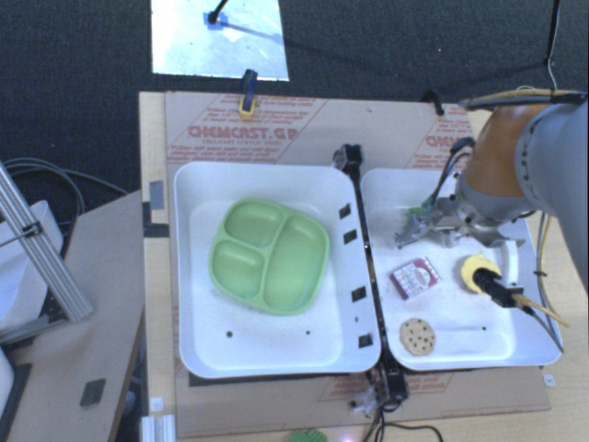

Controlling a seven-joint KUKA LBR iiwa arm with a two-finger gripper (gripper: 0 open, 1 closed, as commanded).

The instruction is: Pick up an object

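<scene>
Printed cardboard lines the bench under two shallow white bins. Over the right bin hangs the grey metal gripper (apart or together, I cannot tell). A small red-and-white packet lies at its 6 o'clock, with a round speckled cookie beyond that. The left bin holds a glossy green divided plate.

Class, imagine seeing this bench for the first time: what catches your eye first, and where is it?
The pale green divided plate sits in the middle of the left bin. In the right bin, the gripper reaches in from the right, close to a red packet, with a round cookie nearer the front edge.
</scene>
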